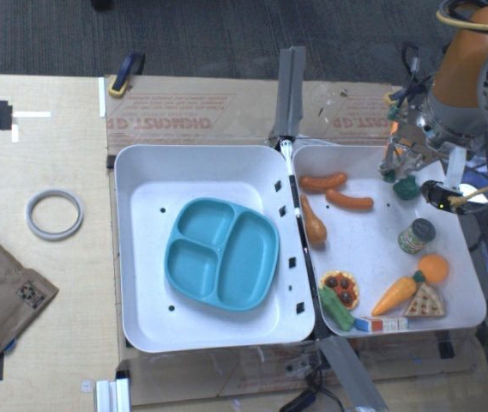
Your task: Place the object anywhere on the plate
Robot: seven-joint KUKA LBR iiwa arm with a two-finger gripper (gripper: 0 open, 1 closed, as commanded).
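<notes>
Looking down, we see the left bin (132,256) with the blue plate (223,254) inside it. In the right bin (471,264) the gripper (400,172) hangs over a dark green object (406,188), perhaps touching it; its grip we cannot tell.

Arm (471,67): grey casing, broad orange band above the wrist, black-and-yellow cable looped over its top. Wrist: metal fittings, loose cables, green and yellow details. Jaws: too small to make out.
</notes>
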